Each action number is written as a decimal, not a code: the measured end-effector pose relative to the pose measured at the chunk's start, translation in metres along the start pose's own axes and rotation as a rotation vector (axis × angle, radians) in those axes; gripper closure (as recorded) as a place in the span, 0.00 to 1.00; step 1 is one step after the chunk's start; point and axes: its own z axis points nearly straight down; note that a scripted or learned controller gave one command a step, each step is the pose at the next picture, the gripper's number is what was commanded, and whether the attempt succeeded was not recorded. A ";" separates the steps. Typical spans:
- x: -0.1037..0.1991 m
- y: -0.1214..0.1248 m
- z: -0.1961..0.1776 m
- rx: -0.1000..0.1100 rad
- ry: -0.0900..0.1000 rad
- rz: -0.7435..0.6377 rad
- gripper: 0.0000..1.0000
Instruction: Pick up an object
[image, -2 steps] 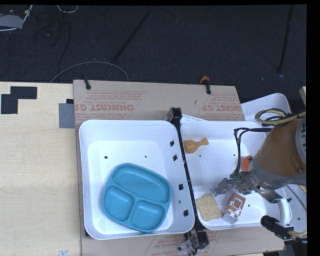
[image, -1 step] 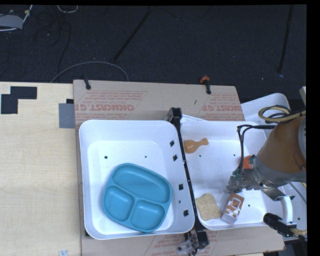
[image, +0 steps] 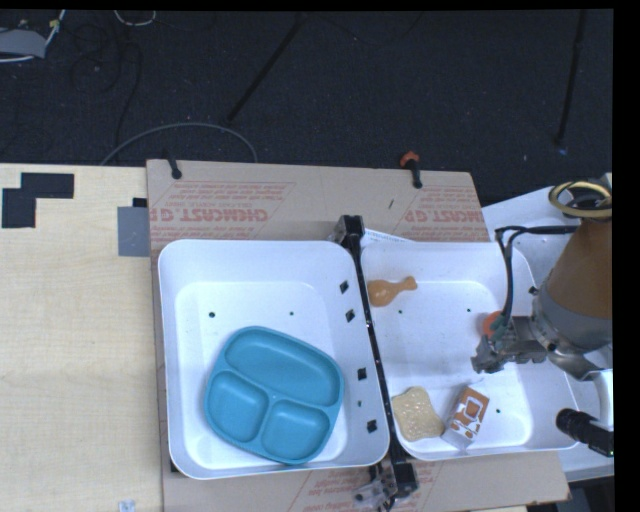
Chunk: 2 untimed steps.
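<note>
My gripper (image: 492, 356) hangs low over the right side of the right bin (image: 440, 300), at the end of the grey arm (image: 585, 285) that comes in from the right. A small orange object (image: 492, 322) lies just behind it, close to the gripper body. In the same bin, a tan drumstick-shaped toy (image: 390, 290) rests near the back left. A beige spongy piece (image: 417, 413) and a small brown-and-white box (image: 466, 415) lie at the front. The box is a short way in front of and left of the gripper.
The left bin (image: 190, 290) holds a blue divided plate (image: 272, 393). A black divider strip (image: 362, 330) runs between the two bins. Cables (image: 515, 245) loop over the right bin's far right rim. Both bins rest on a cardboard sheet (image: 300, 205).
</note>
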 end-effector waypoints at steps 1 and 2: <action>-0.001 0.001 -0.052 0.002 0.000 0.000 1.00; 0.051 0.009 -0.057 0.004 0.002 -0.003 1.00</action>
